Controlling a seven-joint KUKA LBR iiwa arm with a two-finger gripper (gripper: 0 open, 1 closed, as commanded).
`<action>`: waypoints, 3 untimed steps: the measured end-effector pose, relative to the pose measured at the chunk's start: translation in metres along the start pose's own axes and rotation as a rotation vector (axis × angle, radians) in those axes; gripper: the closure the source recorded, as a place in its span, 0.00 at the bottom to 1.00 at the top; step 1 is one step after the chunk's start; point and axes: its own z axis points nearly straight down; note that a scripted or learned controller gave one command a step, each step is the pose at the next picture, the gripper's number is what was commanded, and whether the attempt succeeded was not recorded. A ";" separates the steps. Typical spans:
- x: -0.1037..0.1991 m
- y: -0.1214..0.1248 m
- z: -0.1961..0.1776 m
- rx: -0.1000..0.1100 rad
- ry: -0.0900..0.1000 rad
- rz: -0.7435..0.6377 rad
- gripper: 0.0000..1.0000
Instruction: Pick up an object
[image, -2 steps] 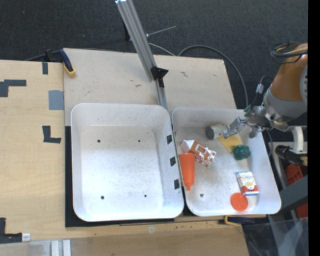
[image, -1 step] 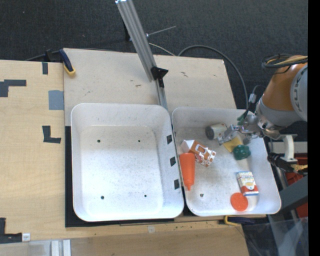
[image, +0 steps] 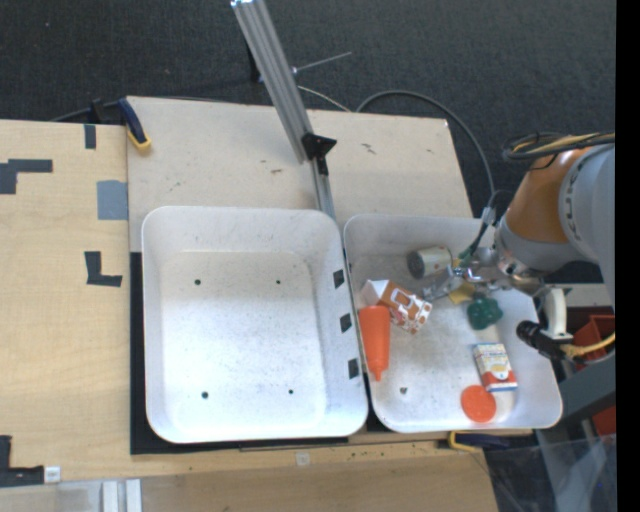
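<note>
While my hand (image: 462, 278) hangs low in the right bin (image: 440, 420) at center right, just beside a grey can (image: 431, 262), I cannot tell its state; a carrot (image: 375, 338) lies left.

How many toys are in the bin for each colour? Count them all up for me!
Orange: 2, the carrot and the round disc
Green: 1, the small green piece
Grey: 1, the metal can
White with red or orange print: 2, the carton and the small packet
Total: 6, all in the right bin
</note>
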 end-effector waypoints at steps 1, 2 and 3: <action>0.001 0.000 -0.012 -0.001 0.001 -0.001 1.00; 0.001 0.002 -0.054 -0.005 0.001 0.000 1.00; 0.004 -0.001 -0.116 -0.008 0.000 0.000 1.00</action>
